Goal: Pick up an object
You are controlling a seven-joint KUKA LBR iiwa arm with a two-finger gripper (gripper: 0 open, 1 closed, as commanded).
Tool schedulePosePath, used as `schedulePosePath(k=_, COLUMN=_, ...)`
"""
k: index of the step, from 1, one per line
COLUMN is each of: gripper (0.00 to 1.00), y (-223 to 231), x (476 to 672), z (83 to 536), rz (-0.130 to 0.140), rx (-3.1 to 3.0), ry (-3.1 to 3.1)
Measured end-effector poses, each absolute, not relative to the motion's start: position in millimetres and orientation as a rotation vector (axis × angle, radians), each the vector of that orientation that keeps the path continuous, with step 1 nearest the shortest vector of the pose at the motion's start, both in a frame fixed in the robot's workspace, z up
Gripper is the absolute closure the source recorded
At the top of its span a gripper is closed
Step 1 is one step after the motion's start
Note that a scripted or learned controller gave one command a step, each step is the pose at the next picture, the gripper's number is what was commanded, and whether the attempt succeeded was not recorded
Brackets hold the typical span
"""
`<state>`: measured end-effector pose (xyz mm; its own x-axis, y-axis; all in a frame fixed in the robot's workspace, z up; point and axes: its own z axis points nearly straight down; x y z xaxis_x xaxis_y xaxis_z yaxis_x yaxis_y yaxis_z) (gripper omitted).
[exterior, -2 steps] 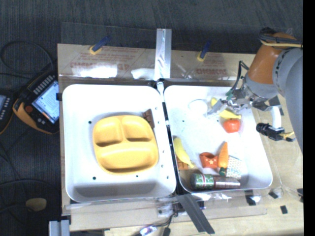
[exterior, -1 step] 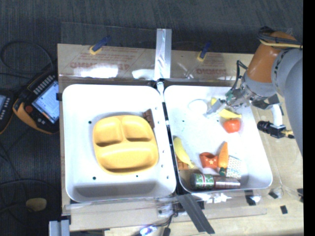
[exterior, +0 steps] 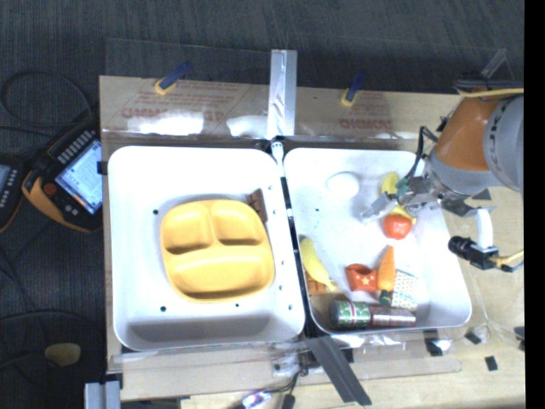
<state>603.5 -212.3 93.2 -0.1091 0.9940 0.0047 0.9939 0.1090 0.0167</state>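
Jaws hard to read, open or closed unclear, poised just above tomato. Probably light, smooth, prone to rolling; best pinched across middle.

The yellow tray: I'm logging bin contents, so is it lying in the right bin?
No, the yellow tray lies in the left bin, while the right bin holds the smaller items.

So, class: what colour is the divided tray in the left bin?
Yellow tray; camera view.
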Motion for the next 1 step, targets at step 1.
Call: schedulePosePath(k=1, gripper=1.00, y=-214.6, x=602.5, z=100.2, rz=0.016, rx=2.090, ry=2.329)
